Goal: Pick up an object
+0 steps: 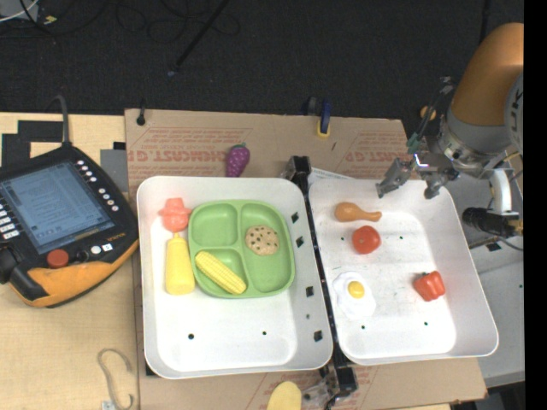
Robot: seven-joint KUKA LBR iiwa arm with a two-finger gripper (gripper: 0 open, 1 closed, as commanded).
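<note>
Since no single target is singled out, the loose toys in the right bin [479, 314] are logged first. A tan chicken drumstick [355, 213] lies near the bin's far-left corner, bone end pointing right. Just in front of it sits a round red tomato [367, 240], apart from the drumstick. A fried egg [354, 293], white with a yellow yolk, lies by the left wall. A red-orange bell pepper [429, 285] sits toward the right side, well apart from the rest.

Gripper [412, 178] hangs over the far rim of the right bin, its two fingers spread wide, nothing between them; grey arm [487, 84] with orange band rises behind it.

Left bin [231, 348] holds a green divided plate [286, 272]: a chocolate-chip cookie [262, 240] in its far-right compartment, a corn cob [220, 272] lying aslant across the front. Beside the plate's left edge: a yellow bottle [178, 265], a pink toy [174, 214] behind it.

On the cardboard behind the bins, a purple grape bunch [238, 159]. A teach pendant [60, 220] rests on the bench at left. A yellow item [284, 395] shows at the front edge; kind unclear.
</note>
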